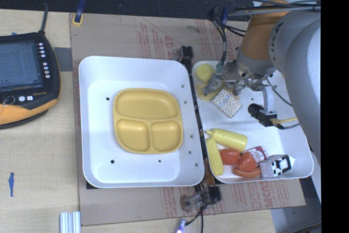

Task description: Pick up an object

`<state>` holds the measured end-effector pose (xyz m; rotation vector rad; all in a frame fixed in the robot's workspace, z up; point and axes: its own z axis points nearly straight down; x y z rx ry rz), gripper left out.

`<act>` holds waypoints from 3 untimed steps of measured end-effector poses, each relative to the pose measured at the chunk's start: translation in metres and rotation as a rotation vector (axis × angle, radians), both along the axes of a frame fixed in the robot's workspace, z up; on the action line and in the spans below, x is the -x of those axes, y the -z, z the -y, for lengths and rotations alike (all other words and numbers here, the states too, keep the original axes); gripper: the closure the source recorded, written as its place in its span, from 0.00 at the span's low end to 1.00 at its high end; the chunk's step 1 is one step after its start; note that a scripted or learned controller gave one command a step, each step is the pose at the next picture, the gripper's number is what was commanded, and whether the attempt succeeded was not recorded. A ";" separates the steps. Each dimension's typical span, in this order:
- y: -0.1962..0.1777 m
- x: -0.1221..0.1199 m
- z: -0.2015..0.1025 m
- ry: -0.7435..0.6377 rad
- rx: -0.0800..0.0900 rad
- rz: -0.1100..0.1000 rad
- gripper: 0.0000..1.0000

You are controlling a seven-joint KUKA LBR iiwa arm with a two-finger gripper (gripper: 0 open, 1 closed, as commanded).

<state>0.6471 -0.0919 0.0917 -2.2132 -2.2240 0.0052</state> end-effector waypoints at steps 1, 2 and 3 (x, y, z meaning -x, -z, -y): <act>0.002 -0.006 0.009 -0.001 -0.005 -0.017 0.00; -0.101 -0.009 -0.047 0.000 0.000 0.003 0.00; -0.017 -0.009 0.001 0.001 0.002 0.000 0.00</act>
